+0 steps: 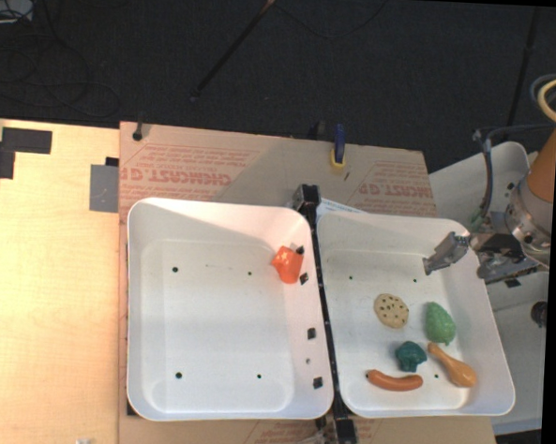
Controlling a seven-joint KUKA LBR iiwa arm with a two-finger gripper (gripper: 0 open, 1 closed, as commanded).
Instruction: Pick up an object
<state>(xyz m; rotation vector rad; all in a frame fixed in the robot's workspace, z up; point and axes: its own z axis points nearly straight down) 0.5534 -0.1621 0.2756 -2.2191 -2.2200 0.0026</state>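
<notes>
The gripper (470,253) hangs spread and holding nothing above the right bin (371,236), with the cookie (391,311) nearer the bin's middle.

**The bench and the dark floor around me**

Off to the far side from my reach lies a pale wooden tabletop (39,286), with black squares (18,149) and a grey patch (103,186) marked near its back edge. Closer to me, a sheet of brown cardboard (225,171) with red printed lettering is spread flat over the bench, held at its back edge by a blue and yellow clamp (339,147). Behind all this the floor (269,56) is dark, almost black, with thin cables (46,24) trailing across it. Light falls bright and even on the bench.
</notes>
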